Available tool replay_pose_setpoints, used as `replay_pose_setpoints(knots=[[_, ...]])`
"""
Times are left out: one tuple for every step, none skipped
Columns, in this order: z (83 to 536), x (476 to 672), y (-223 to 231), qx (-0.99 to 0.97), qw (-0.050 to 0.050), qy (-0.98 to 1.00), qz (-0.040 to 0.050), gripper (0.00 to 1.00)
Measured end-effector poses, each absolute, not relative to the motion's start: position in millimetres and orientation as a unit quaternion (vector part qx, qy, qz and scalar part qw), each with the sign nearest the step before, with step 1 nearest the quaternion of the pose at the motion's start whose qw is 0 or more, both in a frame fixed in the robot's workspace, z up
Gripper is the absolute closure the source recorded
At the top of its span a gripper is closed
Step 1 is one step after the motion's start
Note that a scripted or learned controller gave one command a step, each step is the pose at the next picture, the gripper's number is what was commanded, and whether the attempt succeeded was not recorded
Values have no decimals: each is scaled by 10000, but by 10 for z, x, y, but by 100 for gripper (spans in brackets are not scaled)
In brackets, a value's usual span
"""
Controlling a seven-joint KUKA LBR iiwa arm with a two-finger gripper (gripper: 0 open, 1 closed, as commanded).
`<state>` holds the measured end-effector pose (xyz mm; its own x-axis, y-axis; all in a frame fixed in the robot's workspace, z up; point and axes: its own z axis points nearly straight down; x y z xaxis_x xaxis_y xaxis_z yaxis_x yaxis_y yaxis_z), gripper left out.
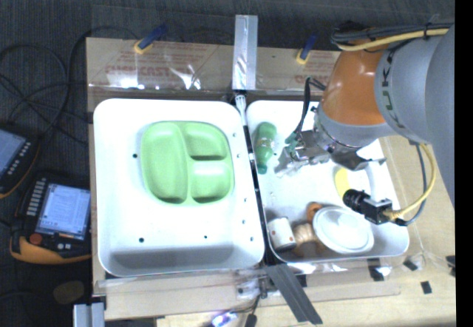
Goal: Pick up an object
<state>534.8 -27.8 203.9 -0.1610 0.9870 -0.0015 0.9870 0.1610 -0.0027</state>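
1. The right bin (392, 248) holds a green bottle (263, 142) at its upper left, against the wall it shares with the left bin (111, 244). The bottle's long axis runs up and down the frame.
2. The end effector (295, 155) sits low in the right bin, just right of the bottle and slightly below its middle. The bottle is the nearest thing to it, lying to its left.
3. Whether the end effector is wide, narrow or holding anything cannot be told; the metal parts blur together and nothing is seen held.
4. The arm (369, 89) enters from the upper right of the frame, its orange band above the wrist, the wrist pointing down and leftward.
5. Judgement: a short leftward shift would bring it over the bottle, closing across the bottle's width.
6. A white bowl (341, 229), a yellow item (341, 182) and a small white cup (279, 231) lie in the bin's lower part, well apart from the bottle.
7. The left bin holds a green divided tray (187, 161).
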Motion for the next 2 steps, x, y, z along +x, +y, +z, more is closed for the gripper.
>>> replay_pose_setpoints(knots=[[1981,5354,-1359,-7675,-2,-6410,28,100],[1371,5137,-1832,-7925,7,-6098,27,100]])
